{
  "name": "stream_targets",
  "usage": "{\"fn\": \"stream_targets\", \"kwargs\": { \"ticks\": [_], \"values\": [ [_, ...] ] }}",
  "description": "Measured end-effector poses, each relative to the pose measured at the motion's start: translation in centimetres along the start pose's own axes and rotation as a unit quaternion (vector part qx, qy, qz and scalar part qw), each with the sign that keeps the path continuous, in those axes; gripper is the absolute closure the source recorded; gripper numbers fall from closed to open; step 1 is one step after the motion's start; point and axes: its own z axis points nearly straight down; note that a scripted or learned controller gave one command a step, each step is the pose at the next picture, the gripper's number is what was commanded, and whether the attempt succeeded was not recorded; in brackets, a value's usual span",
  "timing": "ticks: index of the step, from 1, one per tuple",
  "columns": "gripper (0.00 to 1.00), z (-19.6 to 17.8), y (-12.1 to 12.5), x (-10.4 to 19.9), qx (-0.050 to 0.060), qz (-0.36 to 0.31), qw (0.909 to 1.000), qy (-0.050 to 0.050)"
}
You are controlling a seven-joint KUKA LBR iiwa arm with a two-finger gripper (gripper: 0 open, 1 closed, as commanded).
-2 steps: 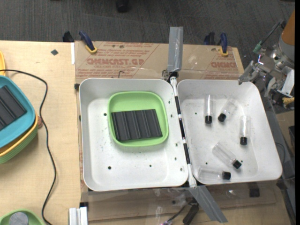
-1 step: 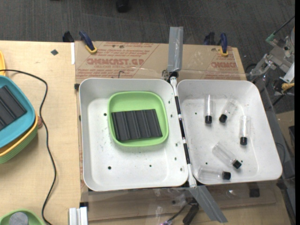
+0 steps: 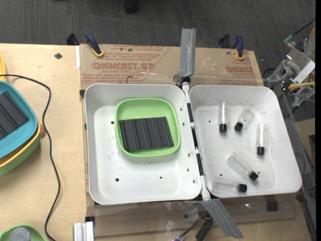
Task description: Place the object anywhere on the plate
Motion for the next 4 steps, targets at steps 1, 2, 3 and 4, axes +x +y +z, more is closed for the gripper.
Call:
{"fn": "stream_targets", "kwargs": {
  "ticks": [1, 2, 3, 4],
  "values": [
    [0.00, 0.4, 2.7, 0.1, 0.000, 0.127, 0.9919, 0.000],
    [0.00, -3.7, 2.8, -0.2, 0.000, 0.225, 0.9743, 0.000],
    [0.00, -1.2, 2.1, -1.0, 0.000, 0.239, 0.9711, 0.000],
    [0.00, 1.3, 2.0, -1.2, 0.000, 0.241, 0.9706, 0.000]
  ]
}}
